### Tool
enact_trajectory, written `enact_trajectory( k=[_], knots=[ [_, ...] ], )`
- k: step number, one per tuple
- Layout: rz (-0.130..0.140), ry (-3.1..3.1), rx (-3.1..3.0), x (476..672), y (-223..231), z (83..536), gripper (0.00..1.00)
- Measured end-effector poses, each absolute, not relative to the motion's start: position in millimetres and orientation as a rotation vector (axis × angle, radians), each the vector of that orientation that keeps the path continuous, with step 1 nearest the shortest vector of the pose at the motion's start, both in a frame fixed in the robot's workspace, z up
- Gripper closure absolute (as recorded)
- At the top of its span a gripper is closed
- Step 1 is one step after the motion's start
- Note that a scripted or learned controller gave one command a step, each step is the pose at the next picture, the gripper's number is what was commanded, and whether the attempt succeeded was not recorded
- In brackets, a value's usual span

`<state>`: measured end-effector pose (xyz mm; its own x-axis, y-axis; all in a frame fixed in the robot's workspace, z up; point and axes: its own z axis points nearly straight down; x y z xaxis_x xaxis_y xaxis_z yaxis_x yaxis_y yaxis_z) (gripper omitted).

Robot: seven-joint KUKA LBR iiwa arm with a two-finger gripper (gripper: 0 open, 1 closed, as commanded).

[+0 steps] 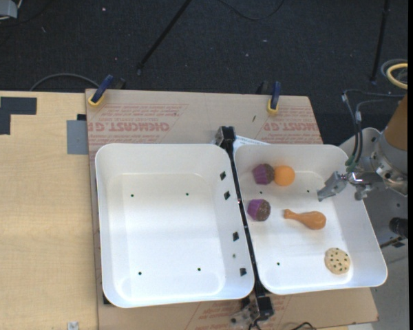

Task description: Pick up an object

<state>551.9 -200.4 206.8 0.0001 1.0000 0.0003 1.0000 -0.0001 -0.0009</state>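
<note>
The right bin (372, 243) holds several small objects. A purple round piece (263, 174) touches an orange ball (284, 176) near the bin's far side. A second purple round piece (259, 210) lies close to the divider. An orange drumstick-shaped toy (306, 218) rests in the middle, and a chocolate-chip cookie (337, 260) lies near the front right corner. My gripper (330, 187) hovers over the bin's right side, to the right of the orange ball and above the drumstick toy, apart from both. Nothing shows in its grasp.
The left bin (102, 205) sits beside the right one, joined by a black divider strip (235, 212). Both rest on cardboard (193, 119) held by two clamps (274, 96) at the back. Wooden bench surface lies to the left.
</note>
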Motion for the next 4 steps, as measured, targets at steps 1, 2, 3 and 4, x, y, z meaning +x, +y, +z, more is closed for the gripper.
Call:
enact_trajectory(
  k=[1,2,3,4],
  knots=[
    [0.005,-2.217,-2.219,521.1,-200.5,83.5,0.00],
    [-0.002,-2.227,-2.216,579.7,-150.8,87.6,0.00],
    [0.000,-2.221,-2.221,591.0,-154.3,87.6,0.00],
    [0.001,-2.220,-2.221,561.6,-151.7,87.4,0.00]
  ],
)
